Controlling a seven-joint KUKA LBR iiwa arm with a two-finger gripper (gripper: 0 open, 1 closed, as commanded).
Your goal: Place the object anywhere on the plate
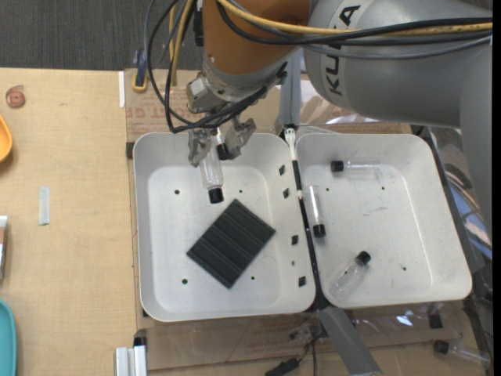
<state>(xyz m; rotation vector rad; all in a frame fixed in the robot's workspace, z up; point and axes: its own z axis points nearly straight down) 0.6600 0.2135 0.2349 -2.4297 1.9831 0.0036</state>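
The tabletop [63, 210] is pale wood, and two shallow white bins sit on it side by side: the left bin [156, 288] and the right bin [438, 272], their inner walls touching along a seam lined with small black clips. Around the edges are bits of clutter: an orange shape at the 9 o'clock edge, a teal one at 7 o'clock, a small grey strip on the wood between them. In the left bin a dark ribbed plate [232, 243] lies flat, turned like a diamond, a little toward 5 o'clock of the bin's centre. The grey arm [407, 45], with its orange band [250, 22] and looping black and yellow cables, comes in from 1 o'clock and points its wrist down over the 12 o'clock part of the left bin. The end effector [221, 146] hangs there with its fingers closed on a clear vial [210, 175] with a black cap, the vial's upper end between them and the cap pointing down toward 6 o'clock, just off the plate's 11 o'clock corner; whether the cap touches the bin floor is hard to judge from this angle. The right bin holds three more capped vials: one near 11 o'clock, one along the 9 o'clock wall, one near 7 o'clock.
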